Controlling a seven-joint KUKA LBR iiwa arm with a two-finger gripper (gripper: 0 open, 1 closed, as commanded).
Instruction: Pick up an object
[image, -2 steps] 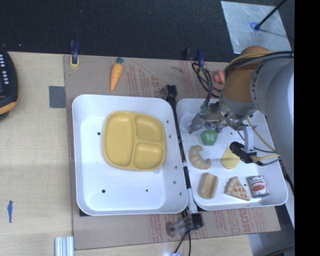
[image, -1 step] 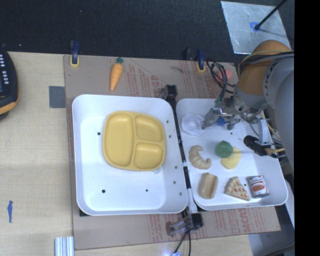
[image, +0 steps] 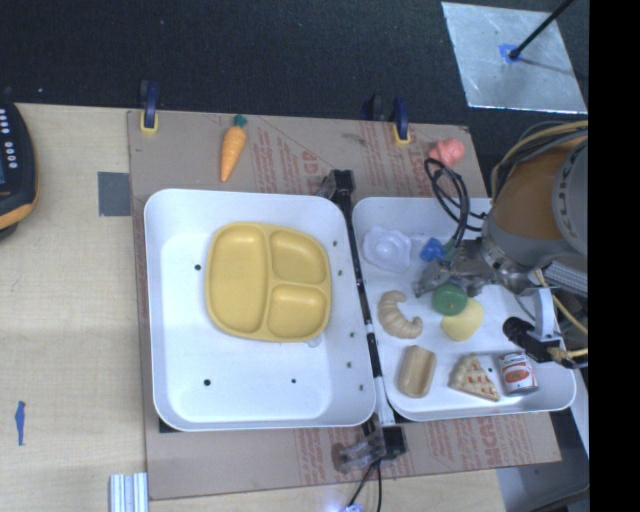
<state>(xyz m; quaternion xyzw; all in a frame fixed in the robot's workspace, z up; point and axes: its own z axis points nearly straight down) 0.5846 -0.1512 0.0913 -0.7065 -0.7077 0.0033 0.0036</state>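
The right bin (image: 400, 410) carries nearly all the loose things, so the pick is surely meant to happen there. Along its near edge lie a tan roll (image: 416, 370), a pizza slice (image: 474, 380) and a small can (image: 517, 373), side by side and apart from one another, each with room around it. Just behind them sit a croissant (image: 399, 313) and a yellow fruit (image: 462, 321). A green ball (image: 449, 299) touches the fruit's far side, and the hand (image: 452, 278) hangs right over that ball, reaching in from the right; the ball looks like the chosen target. Whether the hand is open or closed on anything I cannot tell, since the dark metal hides its tips. Farther back lie a clear cup (image: 387, 246) and a blue piece (image: 432, 248). The left bin (image: 170, 320) holds a yellow divided plate (image: 268, 280). Beyond both bins, on the surface (image: 70, 300), rest a carrot (image: 232, 148) and a pink thing (image: 447, 151).
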